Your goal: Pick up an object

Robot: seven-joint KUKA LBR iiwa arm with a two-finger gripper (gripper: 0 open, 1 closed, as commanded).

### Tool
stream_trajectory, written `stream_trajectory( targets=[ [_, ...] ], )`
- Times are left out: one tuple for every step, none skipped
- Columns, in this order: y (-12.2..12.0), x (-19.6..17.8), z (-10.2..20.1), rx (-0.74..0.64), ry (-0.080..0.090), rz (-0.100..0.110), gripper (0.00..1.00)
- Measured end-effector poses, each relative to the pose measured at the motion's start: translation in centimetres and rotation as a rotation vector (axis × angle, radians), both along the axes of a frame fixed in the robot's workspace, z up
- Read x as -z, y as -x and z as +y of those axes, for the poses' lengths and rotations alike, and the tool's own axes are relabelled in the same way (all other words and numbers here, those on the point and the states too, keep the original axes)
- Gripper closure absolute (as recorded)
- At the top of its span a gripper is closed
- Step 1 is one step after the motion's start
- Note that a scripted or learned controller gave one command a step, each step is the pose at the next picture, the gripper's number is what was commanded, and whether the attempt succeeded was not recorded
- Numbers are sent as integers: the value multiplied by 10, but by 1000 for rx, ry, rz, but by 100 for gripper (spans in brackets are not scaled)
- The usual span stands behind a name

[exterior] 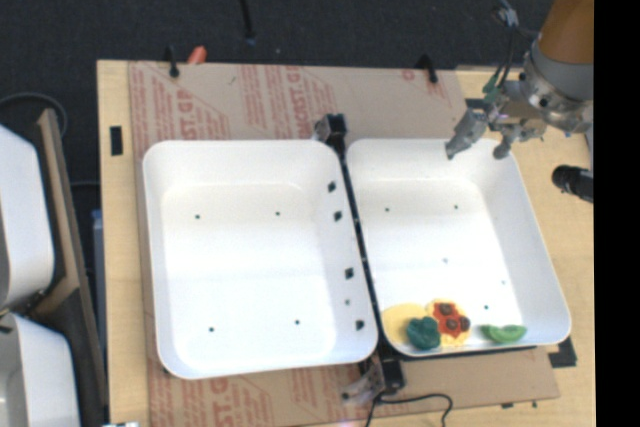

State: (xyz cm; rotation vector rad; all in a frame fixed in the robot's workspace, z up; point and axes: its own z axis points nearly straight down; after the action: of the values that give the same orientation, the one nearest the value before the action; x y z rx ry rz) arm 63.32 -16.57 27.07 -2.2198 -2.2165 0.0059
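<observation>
In right bin's [520, 215] near corner, toys [450, 323].

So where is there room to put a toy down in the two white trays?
The left shallow white bin is bare all over. The right shallow white bin is bare from its far wall down past the middle. Its near edge is crowded: a yellow flat piece, teal lump, orange-red toy, green piece.

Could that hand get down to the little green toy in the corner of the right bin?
Probably yes. The hand hangs over the far rim of the right bin, with bare floor between it and the green toy. The toy lies close to the near wall, which could crowd a grasp.
</observation>
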Motion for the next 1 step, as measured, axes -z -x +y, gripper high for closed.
stream_trajectory(
  targets=[
    [-1,-4,0,-1,1,-7,0]
  ],
)
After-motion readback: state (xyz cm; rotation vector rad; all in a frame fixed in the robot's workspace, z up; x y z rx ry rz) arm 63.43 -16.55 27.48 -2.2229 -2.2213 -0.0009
